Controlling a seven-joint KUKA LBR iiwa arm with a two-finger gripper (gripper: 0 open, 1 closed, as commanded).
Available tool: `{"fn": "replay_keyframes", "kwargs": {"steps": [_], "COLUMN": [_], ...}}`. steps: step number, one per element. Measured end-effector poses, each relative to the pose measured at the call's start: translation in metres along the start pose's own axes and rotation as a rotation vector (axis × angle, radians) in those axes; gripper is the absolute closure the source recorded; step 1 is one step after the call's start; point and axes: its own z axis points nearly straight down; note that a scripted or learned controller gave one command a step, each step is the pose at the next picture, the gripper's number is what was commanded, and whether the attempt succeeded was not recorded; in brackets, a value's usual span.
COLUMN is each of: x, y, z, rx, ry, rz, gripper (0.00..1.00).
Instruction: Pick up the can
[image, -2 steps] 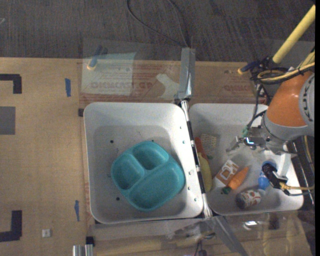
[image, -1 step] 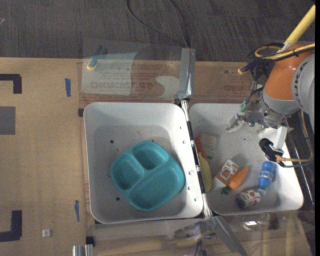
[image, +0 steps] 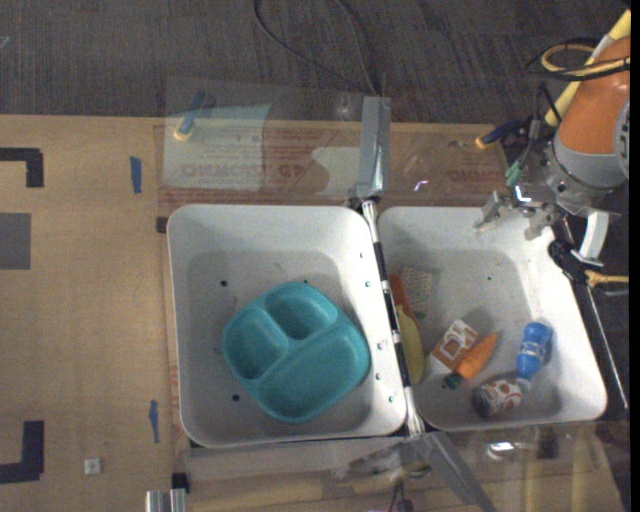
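The can (image: 497, 397) lies on its side near the front edge of the right bin (image: 590, 385), grey at one end with a red and white label. My gripper (image: 508, 224) hangs over that bin's back right corner, far from the can. Its fingers stand open with nothing between them. The arm's orange band (image: 595, 100) is at the upper right.
Beside the can lie a blue bottle (image: 534, 348), an orange carrot (image: 474, 357) and a small box (image: 454, 343). A yellow banana (image: 409, 345) rests along the right bin's left wall. The left bin (image: 190, 300) holds a teal divided plate (image: 295, 350).
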Motion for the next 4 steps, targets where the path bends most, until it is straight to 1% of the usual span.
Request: {"fn": "replay_keyframes", "kwargs": {"steps": [1, 2, 3, 4], "x": [0.033, 0.075, 0.067, 0.064], "y": [-0.108, -0.152, -0.144, -0.142], "z": [0.067, 0.078, 0.078, 0.070], "rx": [0.005, -0.013, -0.009, -0.013], "ry": [0.002, -0.001, 0.003, 0.002], "rz": [-0.050, 0.070, -0.091, -0.084], "gripper": [0.00, 0.00, 0.00, 1.00]}}
